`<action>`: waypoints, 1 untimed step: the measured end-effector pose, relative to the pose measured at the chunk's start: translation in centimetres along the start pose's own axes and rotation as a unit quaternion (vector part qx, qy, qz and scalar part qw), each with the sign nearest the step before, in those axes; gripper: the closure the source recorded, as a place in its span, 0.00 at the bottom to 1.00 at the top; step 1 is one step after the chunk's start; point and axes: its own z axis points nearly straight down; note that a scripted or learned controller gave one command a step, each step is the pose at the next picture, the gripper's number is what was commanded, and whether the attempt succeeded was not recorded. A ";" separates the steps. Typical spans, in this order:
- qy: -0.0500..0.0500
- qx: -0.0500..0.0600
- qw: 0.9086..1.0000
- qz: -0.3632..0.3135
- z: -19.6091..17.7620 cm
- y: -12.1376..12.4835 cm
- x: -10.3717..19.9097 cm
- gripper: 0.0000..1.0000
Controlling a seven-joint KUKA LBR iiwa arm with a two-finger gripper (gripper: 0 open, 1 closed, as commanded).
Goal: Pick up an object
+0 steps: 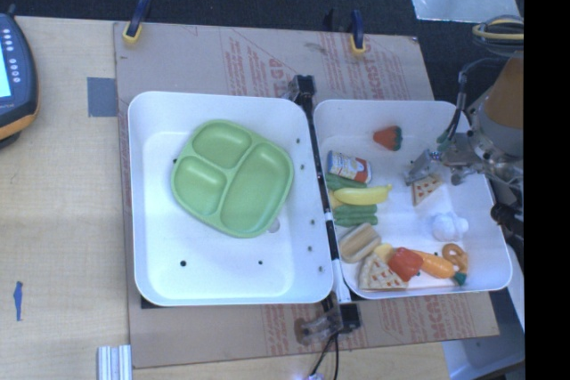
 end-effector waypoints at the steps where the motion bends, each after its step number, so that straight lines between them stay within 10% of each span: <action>1: -0.001 -0.004 1.000 -0.001 -1.5 0.3 -0.1 1.00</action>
